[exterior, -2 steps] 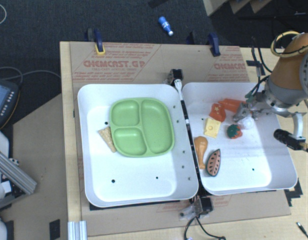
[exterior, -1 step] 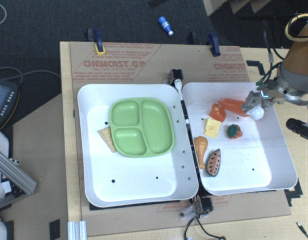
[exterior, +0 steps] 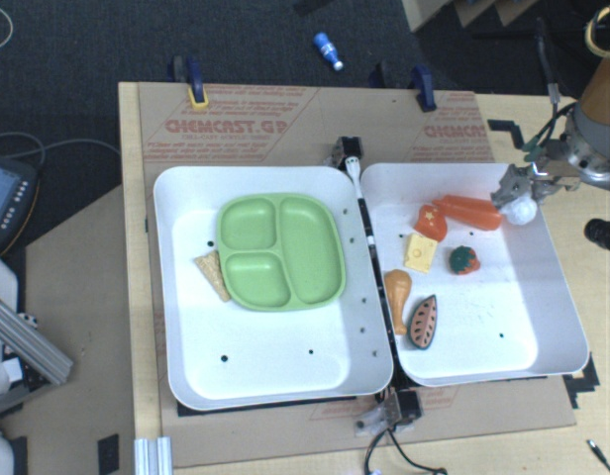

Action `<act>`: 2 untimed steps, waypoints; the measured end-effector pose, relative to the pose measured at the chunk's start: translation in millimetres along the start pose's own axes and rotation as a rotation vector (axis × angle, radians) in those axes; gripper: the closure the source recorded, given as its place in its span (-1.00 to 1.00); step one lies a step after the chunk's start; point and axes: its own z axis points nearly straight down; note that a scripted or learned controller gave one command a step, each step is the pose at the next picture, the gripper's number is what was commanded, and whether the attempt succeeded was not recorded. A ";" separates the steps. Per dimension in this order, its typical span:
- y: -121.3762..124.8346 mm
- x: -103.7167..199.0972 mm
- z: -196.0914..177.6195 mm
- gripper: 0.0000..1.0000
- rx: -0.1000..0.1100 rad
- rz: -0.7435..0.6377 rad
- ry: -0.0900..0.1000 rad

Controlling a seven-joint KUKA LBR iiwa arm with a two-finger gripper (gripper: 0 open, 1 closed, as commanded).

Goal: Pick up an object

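White ball (exterior: 523,211) sits right under my fingers (exterior: 515,194), touching the orange carrot (exterior: 470,211). I cannot tell whether they are open or closed. The ball may roll off, or I may nudge the carrot.

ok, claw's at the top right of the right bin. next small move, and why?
Probably lower the claw a little onto the white ball right beneath it. The ball lies at the right end of the orange carrot, near the right bin edge, and nothing appears gripped yet.
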 end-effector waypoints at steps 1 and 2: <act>1.2 -0.4 -22.3 1.00 0.002 0.000 0.001; -14.1 48.3 -30.9 1.00 0.010 -0.004 0.006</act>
